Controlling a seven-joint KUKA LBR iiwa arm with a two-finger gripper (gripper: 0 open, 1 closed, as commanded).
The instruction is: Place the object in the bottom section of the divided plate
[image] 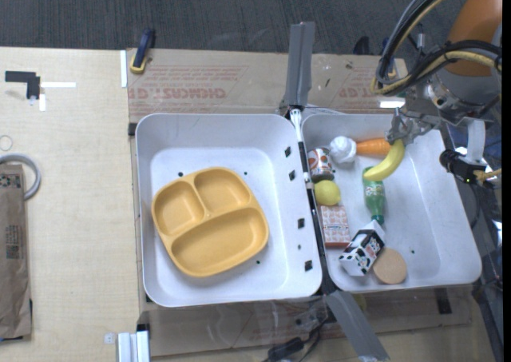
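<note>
A yellow divided plate (182, 255) lies in the left bin (152, 192), its large section toward the bottom and two small sections above. My gripper (398, 135) hangs over the top of the right bin (435, 216). It is shut on the upper tip of a banana (383, 164), which slants down to the left across a green bottle (374, 197) and the end of a carrot (371, 145).
The right bin also holds a white ball-like item (343, 148), a small can (320, 162), a lemon (326, 192), a pink packet (335, 224), a cow-patterned carton (363, 250) and a brown disc (390, 267). A divider (303, 192) runs between the bins.
</note>
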